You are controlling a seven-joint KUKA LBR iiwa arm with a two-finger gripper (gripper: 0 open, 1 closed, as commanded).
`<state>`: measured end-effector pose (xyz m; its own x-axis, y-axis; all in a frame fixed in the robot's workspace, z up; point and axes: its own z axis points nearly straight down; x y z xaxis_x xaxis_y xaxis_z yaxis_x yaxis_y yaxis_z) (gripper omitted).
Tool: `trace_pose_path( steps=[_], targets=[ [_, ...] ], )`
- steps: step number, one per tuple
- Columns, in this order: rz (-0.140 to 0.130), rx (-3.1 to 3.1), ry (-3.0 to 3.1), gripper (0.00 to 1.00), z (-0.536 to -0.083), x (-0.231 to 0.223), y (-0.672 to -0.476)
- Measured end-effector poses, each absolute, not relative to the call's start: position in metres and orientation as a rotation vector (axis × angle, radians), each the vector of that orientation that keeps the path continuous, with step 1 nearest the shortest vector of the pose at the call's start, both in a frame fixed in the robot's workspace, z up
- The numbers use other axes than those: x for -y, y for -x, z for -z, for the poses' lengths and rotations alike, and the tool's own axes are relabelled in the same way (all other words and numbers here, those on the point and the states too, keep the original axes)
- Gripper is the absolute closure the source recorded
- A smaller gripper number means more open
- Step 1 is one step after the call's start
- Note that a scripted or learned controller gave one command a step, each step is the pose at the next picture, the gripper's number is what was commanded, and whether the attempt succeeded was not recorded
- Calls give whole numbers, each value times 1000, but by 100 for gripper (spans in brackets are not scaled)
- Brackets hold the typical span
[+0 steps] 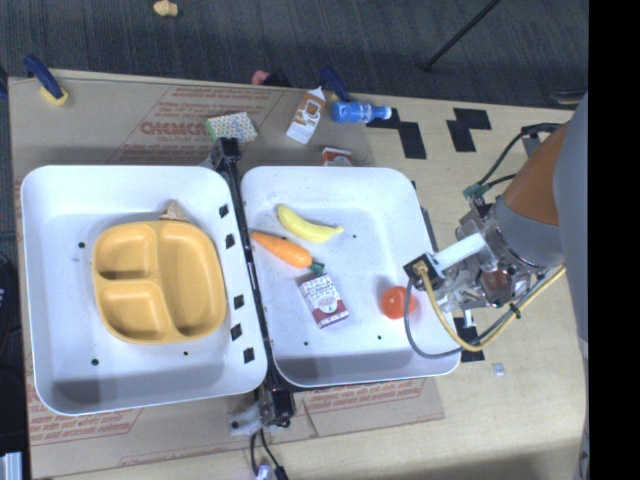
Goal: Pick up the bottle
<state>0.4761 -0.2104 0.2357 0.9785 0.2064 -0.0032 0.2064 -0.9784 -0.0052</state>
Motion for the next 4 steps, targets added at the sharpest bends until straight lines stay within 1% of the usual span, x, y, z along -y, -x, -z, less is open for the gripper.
trace_pose_path(
  steps=[1, 3, 4],
  targets=[
    [-4, 326, 3121, 100, -245, 211, -476],
    [-8, 358, 3114, 100, -235, 210, -476],
    [-4, 325, 3121, 100, -261, 211, -476]
  ],
)
